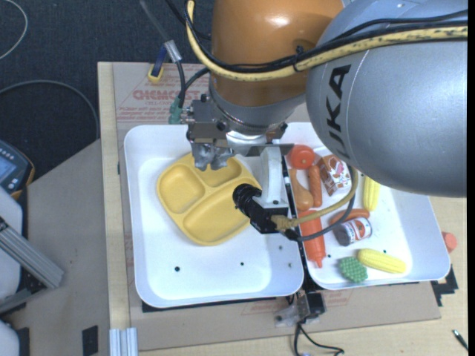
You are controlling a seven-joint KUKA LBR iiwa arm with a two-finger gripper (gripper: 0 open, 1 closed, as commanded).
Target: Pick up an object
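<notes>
Fingers of the gripper (211,156), pinched together at the far rim of the yellow divided plate (205,202) in the left bin (148,273), should grip that rim squarely before lifting.

Red print runs along the cardboard sheet (148,95) under the bins, at eleven o'clock of the left bin (141,221). It looks like "CHEMO" or close to it, with the rest cut off behind the arm. A fainter line of small red type sits below it, too fine to read. Over at three o'clock, big black letters stand on the grey arm casing (401,110): "KA", the visible tail of the maker's name, turned on its side. The small packet (335,175) in the right bin carries red and white printing, but nothing there resolves into words.
</notes>
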